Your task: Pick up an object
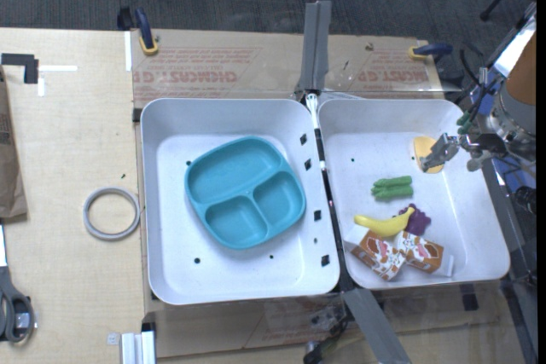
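Yellow flat wedge-shaped object, the likely pick target, lies at upper right of the right white bin, partly under the gripper. Left to right: roll of grey tape on bench; teal divided plastic plate in left white bin; green bean-pod toy, yellow toy banana, purple piece, printed snack packet. Finger state: cannot tell. Risk: thin wedge near the wall may slip from a shallow pinch.
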Controlling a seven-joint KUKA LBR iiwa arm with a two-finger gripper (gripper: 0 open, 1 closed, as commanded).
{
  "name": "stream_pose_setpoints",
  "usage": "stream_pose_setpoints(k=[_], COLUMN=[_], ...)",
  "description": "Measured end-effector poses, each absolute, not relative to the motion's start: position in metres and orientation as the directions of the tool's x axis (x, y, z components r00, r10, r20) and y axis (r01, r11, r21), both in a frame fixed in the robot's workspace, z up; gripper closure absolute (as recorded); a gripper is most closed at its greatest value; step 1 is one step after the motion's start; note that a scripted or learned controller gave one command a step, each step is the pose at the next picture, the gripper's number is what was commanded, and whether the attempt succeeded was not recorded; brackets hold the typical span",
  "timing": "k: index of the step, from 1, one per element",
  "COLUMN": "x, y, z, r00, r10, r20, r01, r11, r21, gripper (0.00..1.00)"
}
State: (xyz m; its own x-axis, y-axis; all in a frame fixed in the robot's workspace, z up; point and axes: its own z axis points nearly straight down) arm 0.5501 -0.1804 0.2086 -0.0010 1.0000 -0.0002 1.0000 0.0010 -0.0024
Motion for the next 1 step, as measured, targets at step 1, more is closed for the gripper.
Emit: stream_pose_setpoints(k=[1], x=[0.4963], y=[-0.1472], z=[0.1235], r00=[0.103], r10=[0.995], r20=[0.000], r01=[0.995], r11=[-0.103], r21=[-0.003], gripper=[0.00])
